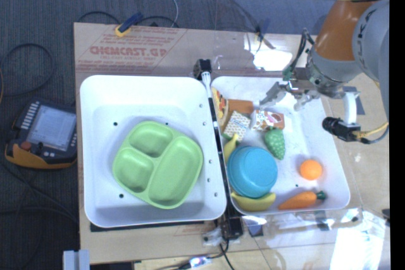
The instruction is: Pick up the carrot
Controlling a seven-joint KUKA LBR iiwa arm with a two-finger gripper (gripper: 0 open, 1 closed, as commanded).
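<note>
Camera view shows the carrot (300, 200) lying on its side against the near wall of the right bin (335, 164), its green top pointing toward the bin's near right corner. Just beyond the carrot sits an orange (311, 169), apart from it. Left of the carrot, a banana (254, 202) curves along the same near wall, partly under a blue bowl (252, 172) that stands just beyond it. Farther from the carrot, past the bowl, lie a green bumpy fruit (274, 143), a small printed packet (271, 119) and a checkered box (237, 122) beside a brown item near the bin's far left corner.

Well away from the carrot, above the far part of the right bin, hangs the gripper (290, 96); its two fingers are spread apart with nothing between them. The arm's orange band (338, 28) rises behind it.

Across the divider from the carrot, the left bin (95, 136) holds a green divided plate (159, 163) with three compartments.
</note>
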